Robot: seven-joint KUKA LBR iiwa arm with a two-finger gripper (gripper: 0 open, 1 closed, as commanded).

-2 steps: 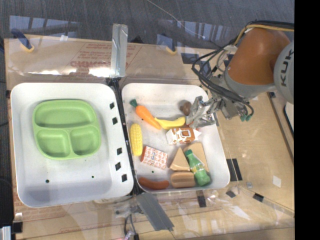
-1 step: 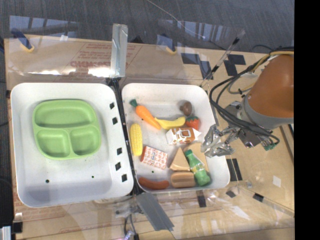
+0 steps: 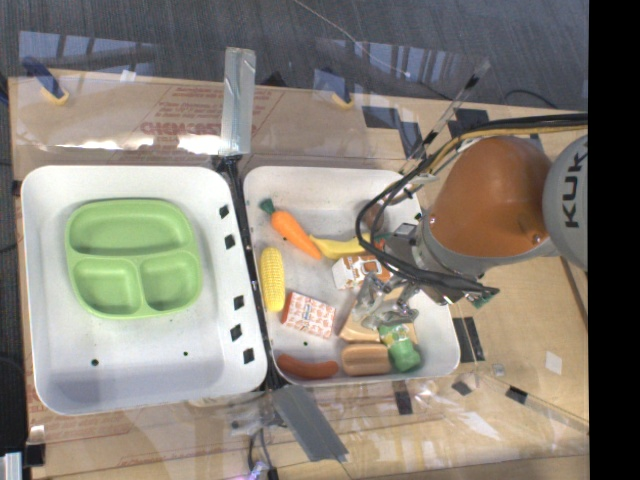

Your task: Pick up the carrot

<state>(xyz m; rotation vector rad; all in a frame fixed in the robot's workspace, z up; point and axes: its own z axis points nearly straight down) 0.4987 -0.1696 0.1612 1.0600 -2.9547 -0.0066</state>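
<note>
Meanwhile, the grey arm's two-finger gripper (image 3: 378, 298) hangs low over the right-hand shallow white bin (image 3: 330, 183), among the toy food.

How far its fingers are parted cannot be told. The orange toy carrot with a green top (image 3: 288, 226) lies free at the bin's far left, just left of a yellow banana (image 3: 335, 247) and beyond a yellow corn cob (image 3: 271, 279). A green divided plastic plate (image 3: 133, 258) sits in the left white bin (image 3: 50, 368).

A green divided plate (image 3: 133, 257) lies in the left bin (image 3: 60, 368). The right bin (image 3: 330, 183) holds a corn cob (image 3: 271, 279), a banana (image 3: 335, 247), a small printed box (image 3: 308, 315), a sausage (image 3: 307, 368) and what looks like a hot dog bun (image 3: 364, 359).
</note>
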